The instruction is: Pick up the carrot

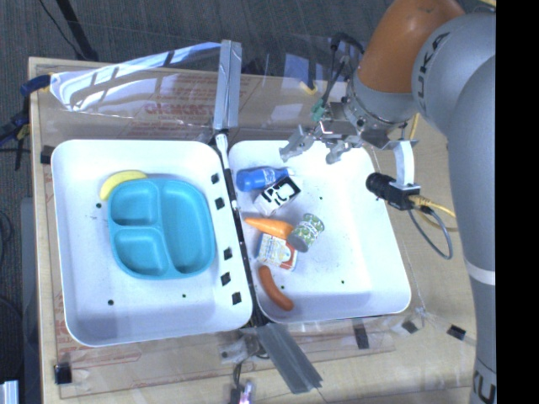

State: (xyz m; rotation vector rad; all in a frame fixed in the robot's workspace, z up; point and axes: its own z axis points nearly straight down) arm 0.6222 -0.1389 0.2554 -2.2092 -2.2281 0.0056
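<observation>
An orange carrot lies in the right bin, near its left wall, pointing left to right. My gripper hangs above the bin's far edge, up and to the right of the carrot and well apart from it. Its two fingers are spread apart and nothing sits between them.
Around the carrot lie a blue bottle, a black-and-white box, a small green-labelled can, a white packet and a sausage. The left bin holds a blue divided plate and a banana.
</observation>
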